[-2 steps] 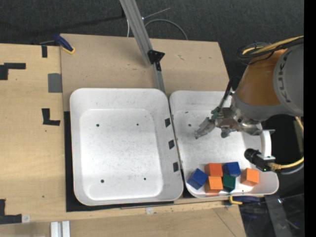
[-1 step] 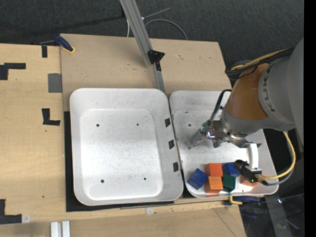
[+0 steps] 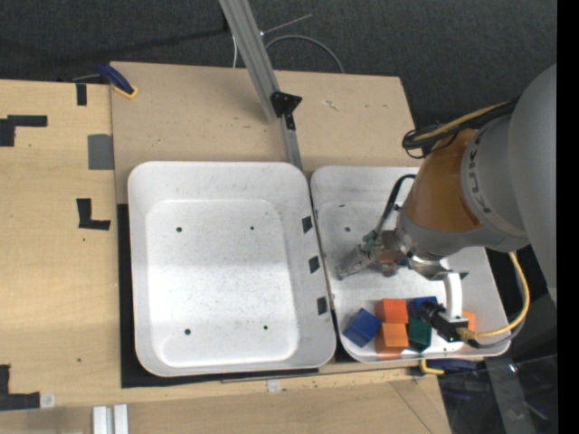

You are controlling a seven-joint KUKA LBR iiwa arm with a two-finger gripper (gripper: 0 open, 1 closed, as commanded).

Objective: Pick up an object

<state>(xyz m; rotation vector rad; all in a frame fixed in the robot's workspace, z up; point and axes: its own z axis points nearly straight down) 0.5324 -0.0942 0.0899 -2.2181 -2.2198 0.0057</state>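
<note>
While my gripper (image 3: pixel 357 259) hangs mid right bin (image 3: pixel 336 188), jaw state impossible to tell, I judge I'm reaching; next I'd drop toward the blocks (image 3: pixel 393 322) by its near edge.

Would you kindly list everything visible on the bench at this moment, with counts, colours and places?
white bins: two, side by side on the bench.
blue block: one, near end of right bin.
orange blocks: two, stacked front to back beside the blue block.
green block: one, right of the orange blocks.
dark blue block: one, behind the green block.
metal pole: one, grey, slanting over the bench's far edge.
arm: one, grey with an orange band, over the right bin.
gripper: one, low in the right bin.
</note>
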